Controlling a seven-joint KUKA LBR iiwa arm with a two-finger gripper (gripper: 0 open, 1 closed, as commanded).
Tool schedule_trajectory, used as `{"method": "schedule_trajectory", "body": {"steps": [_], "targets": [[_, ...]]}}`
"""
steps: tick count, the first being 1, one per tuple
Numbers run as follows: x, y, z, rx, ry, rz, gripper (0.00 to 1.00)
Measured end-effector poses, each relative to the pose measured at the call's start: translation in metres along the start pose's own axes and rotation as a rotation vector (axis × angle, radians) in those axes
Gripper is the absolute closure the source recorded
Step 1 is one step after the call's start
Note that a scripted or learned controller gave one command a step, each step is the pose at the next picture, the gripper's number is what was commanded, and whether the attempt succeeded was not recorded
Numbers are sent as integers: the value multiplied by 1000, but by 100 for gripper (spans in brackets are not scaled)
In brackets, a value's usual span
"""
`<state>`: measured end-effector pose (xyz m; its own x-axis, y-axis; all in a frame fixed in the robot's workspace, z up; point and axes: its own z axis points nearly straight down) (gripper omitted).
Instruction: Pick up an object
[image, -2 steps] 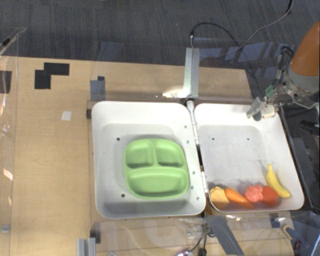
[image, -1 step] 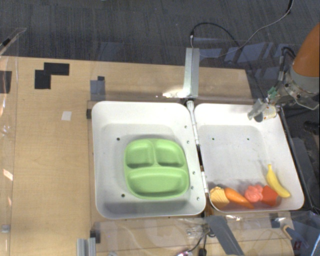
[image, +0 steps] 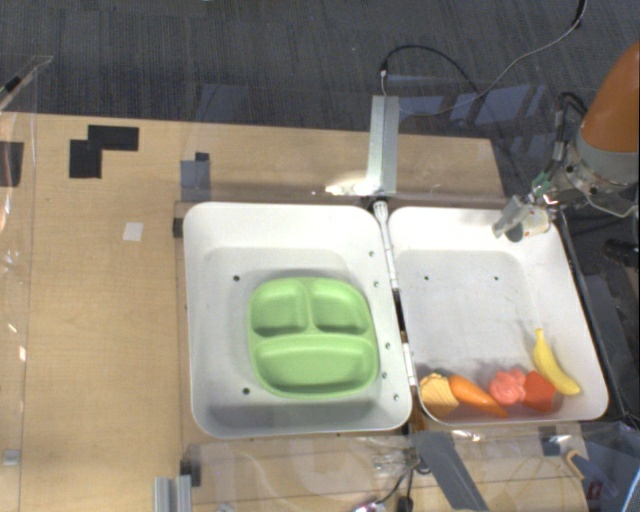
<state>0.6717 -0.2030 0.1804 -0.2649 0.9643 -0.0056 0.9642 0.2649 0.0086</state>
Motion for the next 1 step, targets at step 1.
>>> {"method": "schedule_trajectory", "body": {"steps": [1], "targets": [[3,0,24,2,2,-10,0]]}}
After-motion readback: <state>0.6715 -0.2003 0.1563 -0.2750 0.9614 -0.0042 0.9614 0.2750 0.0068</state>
